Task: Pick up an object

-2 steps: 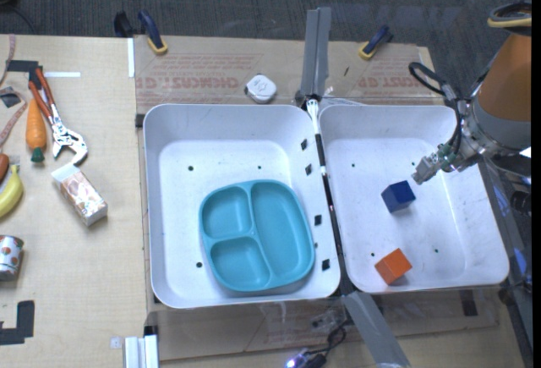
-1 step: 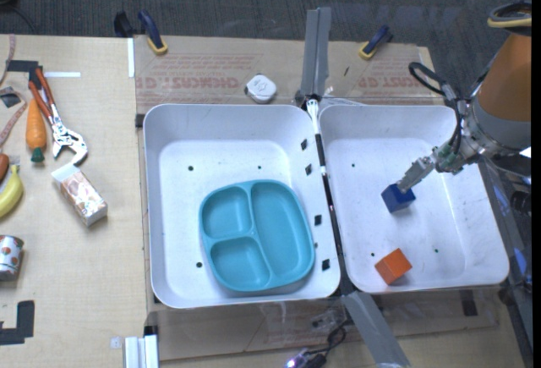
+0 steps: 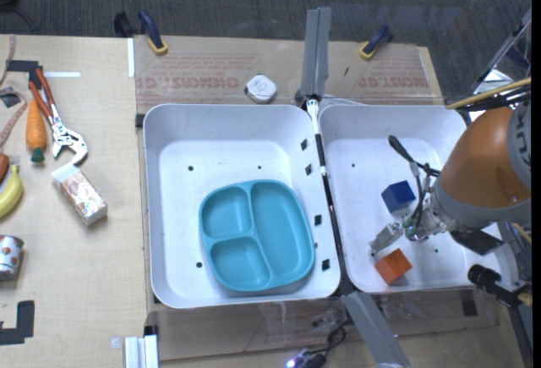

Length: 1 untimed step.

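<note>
Inside the right bin [image 3: 363, 180], jaws of unclear state hover between blue block [image 3: 396, 194] and orange block [image 3: 392, 266].

The cardboard sheet [image 3: 279, 70] lying on the bench [image 3: 76, 273] behind the two bins carries faint red printing. It stands upside down from this view. One strip runs along the sheet's left half, above the left bin [image 3: 161, 189], and seems to read "CHEMCAST GP", though the letters are too pale to be sure. A like strip on the right half is too faint to read.
</note>
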Available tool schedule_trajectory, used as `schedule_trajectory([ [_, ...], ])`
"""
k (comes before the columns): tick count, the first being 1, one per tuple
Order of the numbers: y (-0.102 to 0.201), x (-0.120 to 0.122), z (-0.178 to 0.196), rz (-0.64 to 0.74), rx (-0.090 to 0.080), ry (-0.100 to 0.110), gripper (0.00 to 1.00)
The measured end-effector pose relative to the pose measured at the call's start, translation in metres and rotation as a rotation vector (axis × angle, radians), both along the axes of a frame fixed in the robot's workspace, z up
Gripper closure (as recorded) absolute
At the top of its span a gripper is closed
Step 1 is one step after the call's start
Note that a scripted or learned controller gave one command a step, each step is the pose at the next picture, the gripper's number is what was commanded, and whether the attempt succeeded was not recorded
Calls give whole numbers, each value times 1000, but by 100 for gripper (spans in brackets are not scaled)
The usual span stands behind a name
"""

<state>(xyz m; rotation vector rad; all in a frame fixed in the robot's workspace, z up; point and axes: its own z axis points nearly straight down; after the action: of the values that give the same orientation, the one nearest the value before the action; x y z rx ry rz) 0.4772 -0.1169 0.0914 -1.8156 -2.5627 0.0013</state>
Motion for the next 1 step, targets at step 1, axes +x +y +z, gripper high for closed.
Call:
schedule_trajectory([
  [1,-1,0,9,-1,-1,-1,100],
])
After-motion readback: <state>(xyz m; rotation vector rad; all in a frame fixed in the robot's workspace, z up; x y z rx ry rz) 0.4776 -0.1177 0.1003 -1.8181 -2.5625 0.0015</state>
